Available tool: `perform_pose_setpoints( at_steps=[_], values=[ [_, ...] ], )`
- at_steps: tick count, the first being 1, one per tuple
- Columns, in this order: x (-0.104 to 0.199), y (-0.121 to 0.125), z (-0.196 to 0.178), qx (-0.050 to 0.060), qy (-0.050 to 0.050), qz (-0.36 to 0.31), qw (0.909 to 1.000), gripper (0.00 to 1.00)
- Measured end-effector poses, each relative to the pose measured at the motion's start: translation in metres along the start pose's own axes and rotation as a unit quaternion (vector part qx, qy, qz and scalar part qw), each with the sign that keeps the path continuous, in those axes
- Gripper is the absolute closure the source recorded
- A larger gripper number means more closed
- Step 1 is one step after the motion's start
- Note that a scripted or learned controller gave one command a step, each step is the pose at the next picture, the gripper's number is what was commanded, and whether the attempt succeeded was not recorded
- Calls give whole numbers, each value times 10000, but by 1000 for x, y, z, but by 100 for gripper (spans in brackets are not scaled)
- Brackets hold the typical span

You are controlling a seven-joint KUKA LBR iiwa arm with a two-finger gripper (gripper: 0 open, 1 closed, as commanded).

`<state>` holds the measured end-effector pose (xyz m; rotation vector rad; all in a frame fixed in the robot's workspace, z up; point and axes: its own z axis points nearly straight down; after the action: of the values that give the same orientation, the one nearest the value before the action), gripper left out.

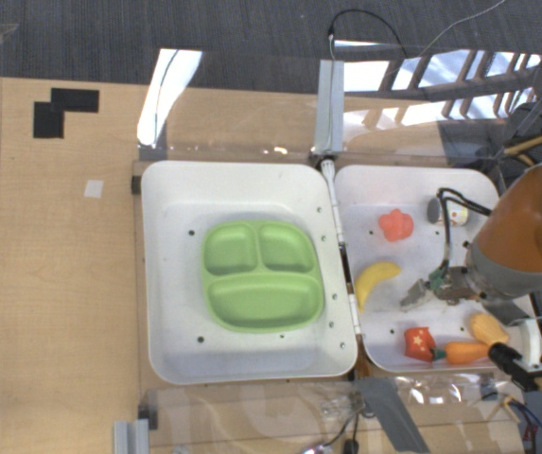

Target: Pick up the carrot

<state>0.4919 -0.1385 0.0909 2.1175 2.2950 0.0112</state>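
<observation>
The gripper (424, 289) is positioned over the right bin (412, 187), at roughly the 3 o'clock side of the view, with the grey arm and its orange band (526, 230) entering from the right edge. Its two fingers are apart, angled toward 8 o'clock, and nothing is seen between them. The carrot (466, 352) lies on the bin floor near the bin's 5 o'clock corner, oriented roughly horizontally, at 5 o'clock from the gripper and clear of it. A red pepper-like item (419, 343) lies just beside the carrot at its 9 o'clock end; whether the two touch cannot be determined. A yellow-orange item (489, 328) lies near the carrot at 1 o'clock. A banana (375, 280) lies at 9 o'clock from the gripper, near the bin's left wall. A red-orange item (396, 225) lies at 11 o'clock from the gripper. The left bin (171, 348) holds a green divided plate (216, 253) at its centre.
</observation>
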Motion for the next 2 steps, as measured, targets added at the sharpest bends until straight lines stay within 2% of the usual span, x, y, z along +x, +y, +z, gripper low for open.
perform_pose_setpoints(
  at_steps=[1,2],
  values=[
    [-1,44,-147,59,32,455,9989,0],
    [-10,-4,-71,82,41,232,9997,0]
  ],
)
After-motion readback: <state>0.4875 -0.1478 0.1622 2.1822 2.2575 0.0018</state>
